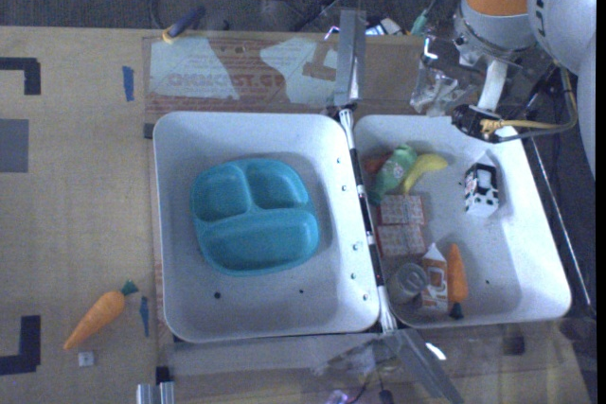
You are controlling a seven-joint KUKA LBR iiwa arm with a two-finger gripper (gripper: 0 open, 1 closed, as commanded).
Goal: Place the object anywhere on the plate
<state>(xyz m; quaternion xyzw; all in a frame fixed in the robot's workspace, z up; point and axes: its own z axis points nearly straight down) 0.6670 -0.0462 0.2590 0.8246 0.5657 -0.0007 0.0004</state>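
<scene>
- The teal, three-compartment plastic plate (254, 213) lies bare in the left white bin (180, 147), ready to receive
- Right of the plate, toy foods cluster; a small black-and-white cow-patterned carton (481, 188) sits apart, likeliest target
- The two-finger gripper (437, 90) hovers beyond that carton, its grip state unclear; nothing visibly held

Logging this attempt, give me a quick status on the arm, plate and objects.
Gripper above the right bin's far edge, holding nothing visible. Blue plate bare in left bin. Objects clustered in the right bin. Nothing blocking.
</scene>
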